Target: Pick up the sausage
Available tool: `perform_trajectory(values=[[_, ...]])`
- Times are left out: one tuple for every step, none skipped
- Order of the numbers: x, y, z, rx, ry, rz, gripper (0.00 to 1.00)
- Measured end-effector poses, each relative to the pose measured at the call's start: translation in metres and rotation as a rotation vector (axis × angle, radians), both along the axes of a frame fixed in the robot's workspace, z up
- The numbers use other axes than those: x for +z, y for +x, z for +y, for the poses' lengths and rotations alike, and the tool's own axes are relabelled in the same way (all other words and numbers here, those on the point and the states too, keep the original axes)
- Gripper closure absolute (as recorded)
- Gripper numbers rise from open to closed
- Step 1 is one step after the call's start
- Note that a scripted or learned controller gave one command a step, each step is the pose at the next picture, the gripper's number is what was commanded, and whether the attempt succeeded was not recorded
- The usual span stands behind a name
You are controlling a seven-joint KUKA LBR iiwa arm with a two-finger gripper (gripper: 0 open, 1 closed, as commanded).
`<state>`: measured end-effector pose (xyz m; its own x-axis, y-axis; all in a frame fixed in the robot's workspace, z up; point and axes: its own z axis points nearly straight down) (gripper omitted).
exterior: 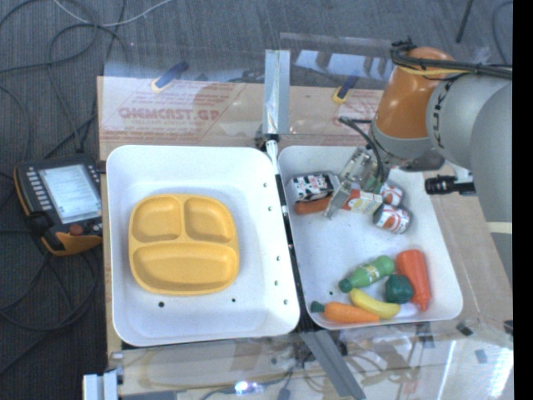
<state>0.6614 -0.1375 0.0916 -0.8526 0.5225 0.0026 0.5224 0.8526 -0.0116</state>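
In the camera view, the sausage (310, 207) lies in the right bin (433, 223), near its upper left corner, just below a small milk carton (311, 187). Its long axis runs left to right, slightly tilted. The gripper (343, 197) hovers at its right end, fingers apart, holding nothing.

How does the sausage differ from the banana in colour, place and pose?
The sausage is reddish-brown; the banana is yellow. The sausage lies at the far left of the right bin, beside the small carton and close to the tool; the banana lies near the front edge, among the toy vegetables. The sausage looks almost straight and is partly hidden, while the banana is curved and fully seen. Both are long toy foods lying flat in one bin.
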Motion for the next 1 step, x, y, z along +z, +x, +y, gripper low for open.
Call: perform_trajectory(values=[[0.0036, -0.004, 0.0217, 0.031, 0.004, -0.008, 0.0]])
